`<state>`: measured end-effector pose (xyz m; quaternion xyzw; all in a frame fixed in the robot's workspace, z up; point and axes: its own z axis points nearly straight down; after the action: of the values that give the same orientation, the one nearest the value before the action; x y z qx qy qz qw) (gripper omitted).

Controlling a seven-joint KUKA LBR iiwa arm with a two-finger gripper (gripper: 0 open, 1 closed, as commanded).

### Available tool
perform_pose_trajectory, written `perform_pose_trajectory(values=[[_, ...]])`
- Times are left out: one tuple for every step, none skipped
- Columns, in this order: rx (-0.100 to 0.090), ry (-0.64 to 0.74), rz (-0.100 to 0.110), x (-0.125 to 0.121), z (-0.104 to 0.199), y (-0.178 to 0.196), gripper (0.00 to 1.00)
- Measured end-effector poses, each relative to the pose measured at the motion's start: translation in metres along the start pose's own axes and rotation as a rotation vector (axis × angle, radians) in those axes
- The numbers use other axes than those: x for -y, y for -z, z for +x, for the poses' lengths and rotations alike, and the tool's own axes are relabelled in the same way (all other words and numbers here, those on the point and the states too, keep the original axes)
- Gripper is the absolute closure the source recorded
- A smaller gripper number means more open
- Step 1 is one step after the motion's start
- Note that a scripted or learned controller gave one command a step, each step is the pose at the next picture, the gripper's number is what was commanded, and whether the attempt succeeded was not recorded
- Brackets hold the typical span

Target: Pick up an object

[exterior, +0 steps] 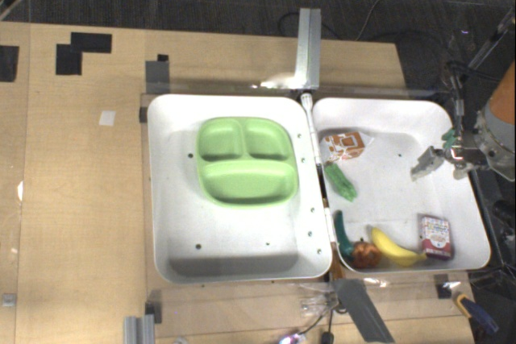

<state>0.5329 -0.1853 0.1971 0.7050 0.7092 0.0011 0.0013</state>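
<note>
The small stiff cardboard box with a dark red side (435,236), standing near the front right corner of the right white bin (387,274), looks light and easy to take by its flat faces, while the gripper (429,161) hangs open and empty above the bin.

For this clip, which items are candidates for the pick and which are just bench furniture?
Pick candidates, all in the right bin:
banana
small box
green pickle-like piece
orange-and-white packet
dark red fruit
pincer, above that bin

Just lying about:
green divided tray in the left bin
</note>
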Motion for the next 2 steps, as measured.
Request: perform_pose_trajectory(values=[[0.000, -0.098, -0.012, -0.003, 0.090, -0.106, 0.00], [0.002, -0.015, -0.009, -0.091, 0.094, -0.108, 0.00]])
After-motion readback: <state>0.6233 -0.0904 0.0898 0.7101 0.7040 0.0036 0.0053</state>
